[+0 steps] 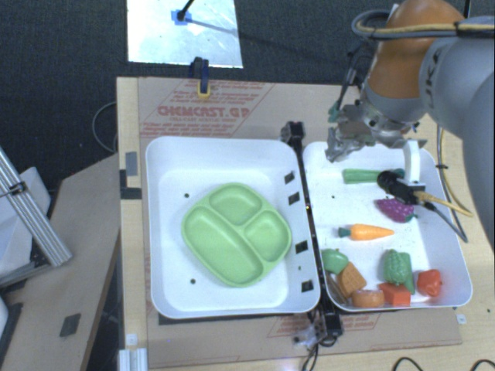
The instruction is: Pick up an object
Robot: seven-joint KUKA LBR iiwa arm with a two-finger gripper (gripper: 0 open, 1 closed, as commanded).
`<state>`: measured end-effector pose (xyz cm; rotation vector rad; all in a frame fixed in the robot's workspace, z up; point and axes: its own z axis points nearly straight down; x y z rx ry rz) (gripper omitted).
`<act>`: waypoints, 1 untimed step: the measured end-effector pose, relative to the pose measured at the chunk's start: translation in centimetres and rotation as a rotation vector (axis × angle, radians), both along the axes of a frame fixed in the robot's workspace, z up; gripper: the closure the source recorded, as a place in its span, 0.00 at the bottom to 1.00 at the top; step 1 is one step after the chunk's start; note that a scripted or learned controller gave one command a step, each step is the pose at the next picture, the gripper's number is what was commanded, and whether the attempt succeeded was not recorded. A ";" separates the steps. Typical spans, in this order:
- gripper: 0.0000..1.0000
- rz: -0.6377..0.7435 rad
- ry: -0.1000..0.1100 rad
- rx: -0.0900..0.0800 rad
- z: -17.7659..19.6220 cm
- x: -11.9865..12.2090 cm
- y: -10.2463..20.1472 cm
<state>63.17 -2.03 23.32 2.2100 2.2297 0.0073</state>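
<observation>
Bench: brown board [232,107] with red lettering, bearing two white bins. Left bin [166,207] holds a green divided plate [236,234]. Right bin [456,277] holds toy food: carrot [365,232] mid-bin, green stick [359,176] at the far end, purple grapes [394,208], green pepper [396,267], red tomato [429,282] at the near right. Gripper [338,151] hangs over the right bin's far left corner; finger spread not discernible. Dark carpet beyond, with a shiny sheet [184,22]. Aluminium rail [27,211] at left.

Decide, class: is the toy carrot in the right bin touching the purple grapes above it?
Apart. The camera view shows bare white bin floor between the carrot and the purple grapes, which lie nearer the bin's far right side.
</observation>
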 end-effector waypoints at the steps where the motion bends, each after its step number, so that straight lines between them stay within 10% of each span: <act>1: 1.00 0.000 0.001 -0.001 -1.1 1.9 4.2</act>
